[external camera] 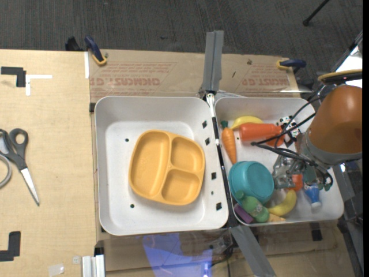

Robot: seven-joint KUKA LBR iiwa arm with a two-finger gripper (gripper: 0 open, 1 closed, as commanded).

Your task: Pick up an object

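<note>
The right bin holds several toys: an orange carrot, a red-orange pepper-like piece, a yellow piece behind it, a teal bowl, a yellow banana, a green and purple item and a small blue-and-white tube. My gripper hangs low over the right half of that bin, just right of the teal bowl and above the banana. The wrist hides much of it.
The left bin holds a yellow divided plate. A metal divider rises between the bins at the back. Scissors lie on the wooden bench at far left. Black cables cross the right bin.
</note>
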